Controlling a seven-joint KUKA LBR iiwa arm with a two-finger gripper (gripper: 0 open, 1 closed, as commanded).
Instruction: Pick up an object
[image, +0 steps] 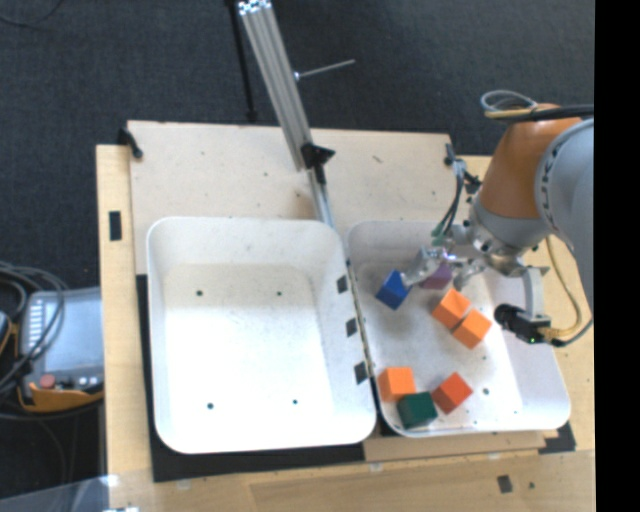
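Purple block (436, 277) sits under your gripper (440, 262); I cannot tell its state. Descend straight, avoiding the blue block (393, 290) at eight o'clock.

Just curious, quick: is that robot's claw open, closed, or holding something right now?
Claw: cannot be told; it sits low in the right bin, by a purple block.

- We see the arm (560, 185) as a thick rounded grey body, smooth and matte.
- A broad orange band (515, 170) wraps it above the wrist.
- Below the band sits a paler grey wrist collar (505, 245).
- A thin dark cable (455, 205) runs down beside the orange band.
- A small black part (520, 322) juts out under the wrist, with a yellowish cable (570, 300) looping by it.
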